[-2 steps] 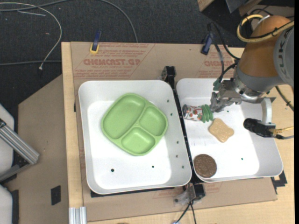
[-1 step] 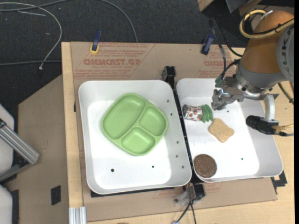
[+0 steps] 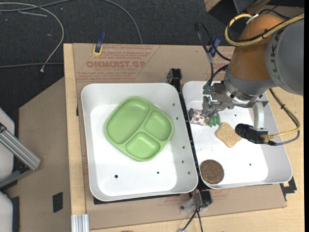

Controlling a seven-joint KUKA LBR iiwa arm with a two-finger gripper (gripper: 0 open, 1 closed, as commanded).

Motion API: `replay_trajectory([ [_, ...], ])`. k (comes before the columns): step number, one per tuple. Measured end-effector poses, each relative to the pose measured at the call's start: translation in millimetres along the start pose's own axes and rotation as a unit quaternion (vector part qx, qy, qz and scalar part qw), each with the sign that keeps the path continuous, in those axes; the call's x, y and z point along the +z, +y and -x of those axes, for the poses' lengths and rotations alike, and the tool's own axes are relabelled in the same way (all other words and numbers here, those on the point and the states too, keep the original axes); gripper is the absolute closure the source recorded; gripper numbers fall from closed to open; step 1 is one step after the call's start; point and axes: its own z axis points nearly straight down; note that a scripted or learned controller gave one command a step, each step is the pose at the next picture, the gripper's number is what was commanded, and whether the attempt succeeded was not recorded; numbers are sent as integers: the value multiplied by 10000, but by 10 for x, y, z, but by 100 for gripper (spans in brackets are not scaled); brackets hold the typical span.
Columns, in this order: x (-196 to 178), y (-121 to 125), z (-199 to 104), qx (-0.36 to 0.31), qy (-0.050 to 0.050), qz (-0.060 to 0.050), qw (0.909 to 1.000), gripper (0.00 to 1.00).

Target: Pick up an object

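Where cables cross dark floor point(image 3: 120, 13), cardboard-topped bench point(image 3: 120, 62), two white bins point(image 3: 96, 129).

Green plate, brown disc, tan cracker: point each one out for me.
green plate point(image 3: 139, 127): camera view, on its centre ridge.
brown disc point(image 3: 211, 171): camera view, middle of its top.
tan cracker point(image 3: 228, 135): camera view, centre of its face.

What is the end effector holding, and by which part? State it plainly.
Cannot be told: the end effector sits low over a small red-and-green object in the right bin, hiding any contact.
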Motion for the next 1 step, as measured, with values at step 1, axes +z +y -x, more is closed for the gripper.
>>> replay_trajectory([
  [1, -114, -96, -617, -11, 3, 7, 10000, 100],
])
